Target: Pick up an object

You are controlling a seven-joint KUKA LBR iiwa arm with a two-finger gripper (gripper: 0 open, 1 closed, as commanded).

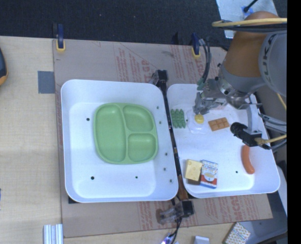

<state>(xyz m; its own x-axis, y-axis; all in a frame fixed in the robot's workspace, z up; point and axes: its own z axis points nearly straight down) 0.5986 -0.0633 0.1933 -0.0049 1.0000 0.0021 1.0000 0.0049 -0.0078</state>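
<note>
Here, gripper (200, 110) hangs just above a small yellow piece (199, 119), seemingly targeting it; grip unclear.

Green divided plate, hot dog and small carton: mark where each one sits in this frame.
Green divided plate (125, 133): camera view, on the ridge where its compartments meet.
Hot dog (247, 159): camera view, middle of its length.
Small carton (209, 173): camera view, centre of its printed top face.

Bench (23, 136), light wood: brown cardboard sheet (115, 60) at centre. On the sheet, left white bin (69, 136) and right white bin (262, 182), side by side, touching.
</note>
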